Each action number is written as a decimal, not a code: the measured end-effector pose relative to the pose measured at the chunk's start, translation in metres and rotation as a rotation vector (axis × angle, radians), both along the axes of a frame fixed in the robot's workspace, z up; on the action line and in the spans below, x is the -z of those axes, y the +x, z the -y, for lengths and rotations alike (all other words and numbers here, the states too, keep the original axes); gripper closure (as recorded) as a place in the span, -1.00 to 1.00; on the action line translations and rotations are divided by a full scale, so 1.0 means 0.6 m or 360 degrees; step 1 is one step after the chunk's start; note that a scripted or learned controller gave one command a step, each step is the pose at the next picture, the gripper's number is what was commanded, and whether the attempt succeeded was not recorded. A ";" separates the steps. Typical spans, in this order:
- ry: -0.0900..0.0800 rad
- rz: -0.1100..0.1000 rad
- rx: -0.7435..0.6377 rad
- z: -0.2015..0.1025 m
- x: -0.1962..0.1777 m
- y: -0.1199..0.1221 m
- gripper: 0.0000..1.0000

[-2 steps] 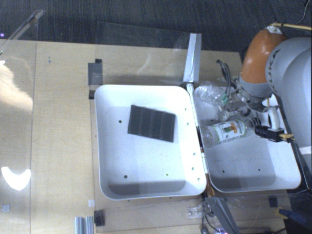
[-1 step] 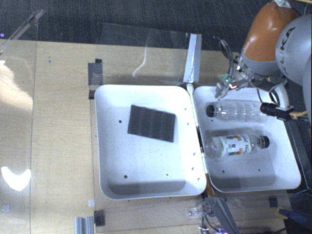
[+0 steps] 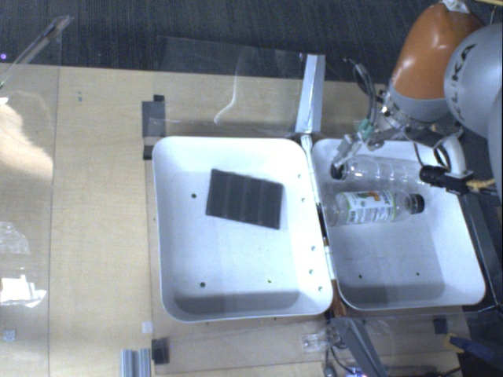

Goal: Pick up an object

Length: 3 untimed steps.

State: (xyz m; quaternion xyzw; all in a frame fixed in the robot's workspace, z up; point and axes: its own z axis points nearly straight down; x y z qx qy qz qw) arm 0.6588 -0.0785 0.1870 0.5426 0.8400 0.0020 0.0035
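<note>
In the right bin [image 3: 409,281] lie two clear plastic bottles. One has a green-and-white label and a dark cap [image 3: 376,207] and lies across the bin's middle. The other bottle [image 3: 381,170] has no label and lies just behind it, near the back wall. My gripper [image 3: 360,141] hangs over the back left corner of this bin, right above the left end of the unlabelled bottle. The grey arm with its orange band [image 3: 428,45] reaches down from the upper right. A dark grey flat rectangular pad [image 3: 244,199] rests in the left bin [image 3: 236,289].
A metal upright post [image 3: 310,93] stands behind the divide between the two bins. Black cables [image 3: 440,175] hang by the right bin's back right corner. A clear plastic panel [image 3: 31,171] covers the bench on the left.
</note>
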 end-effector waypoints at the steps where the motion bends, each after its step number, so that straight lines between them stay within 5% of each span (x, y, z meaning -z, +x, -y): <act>1: 0.0004 -0.0020 -0.0066 0.036 0.137 0.017 -1.00; 2: -0.0001 0.0012 -0.0073 0.033 0.117 0.024 1.00; 3: 0.0012 -0.0015 -0.0081 0.025 0.121 0.020 -1.00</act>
